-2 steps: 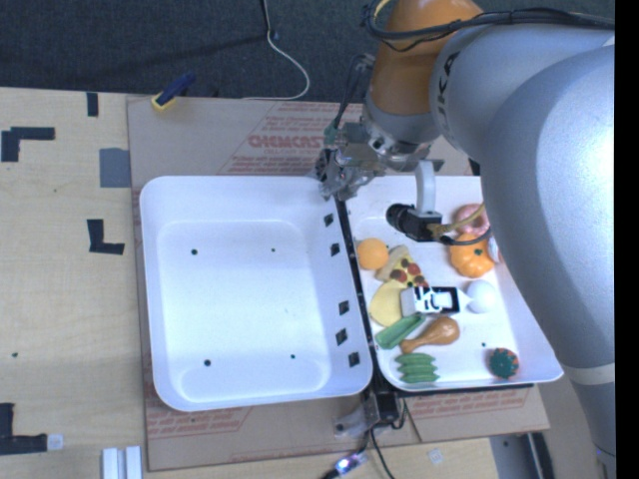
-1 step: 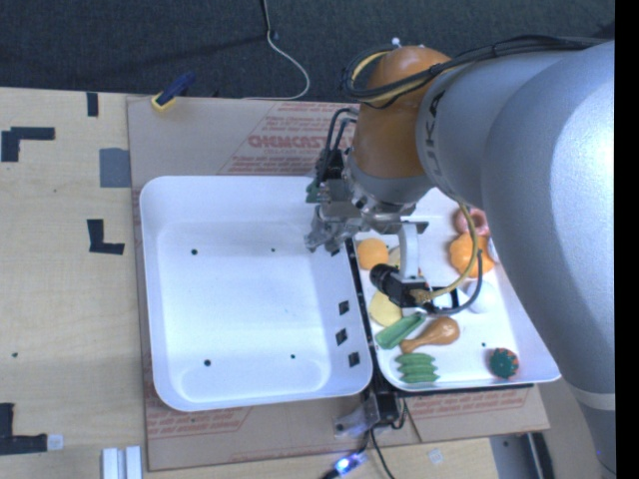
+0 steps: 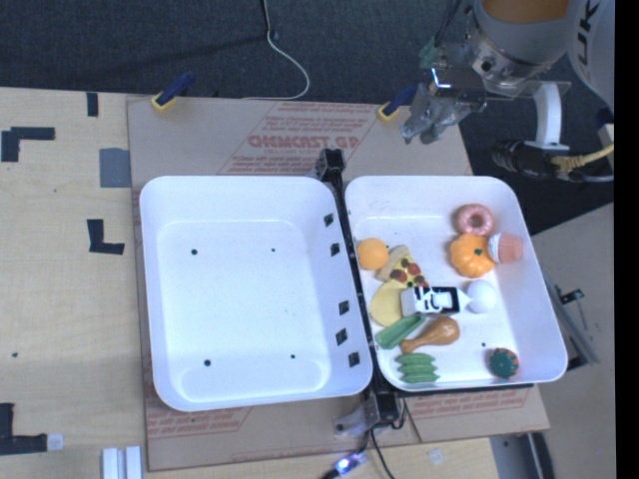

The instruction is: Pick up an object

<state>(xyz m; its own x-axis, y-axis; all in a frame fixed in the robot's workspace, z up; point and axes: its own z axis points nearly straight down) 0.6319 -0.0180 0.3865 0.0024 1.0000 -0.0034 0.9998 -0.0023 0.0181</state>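
Camera view: looking down at a slant on two white bins set side by side on a cardboard sheet (image 3: 300, 143).
Landmark: the right bin (image 3: 529, 267); every place below is given from it.
Left bin (image 3: 160, 267): touching the right bin's left wall, joined along a black hinge strip.
Arm (image 3: 529, 8): grey with an orange band, above the right bin's far edge, reaching in from the right.
Gripper (image 3: 424, 126): hanging beyond the right bin's far left corner, over the cardboard, well apart from the things in the bin.
Jaws: I cannot tell whether they are spread or pressed together; nothing is visible between them.
Doughnut (image 3: 472, 219): pink, near the bin's far right corner.
Pumpkin (image 3: 470, 254): orange, just in front of the doughnut, touching a pink cup (image 3: 507, 248) at its right.
Orange (image 3: 371, 254): by the bin's left wall.
Pizza slice (image 3: 402, 267): just right of the orange.
Egg (image 3: 480, 296): white, mid bin, in front of the pumpkin.
Black-and-white tag (image 3: 436, 300): mid bin, left of the egg.
Drumstick (image 3: 431, 334): in front of the tag.
Pea pod (image 3: 417, 367): at the bin's near edge.
Strawberry (image 3: 502, 362): near the bin's near right corner.
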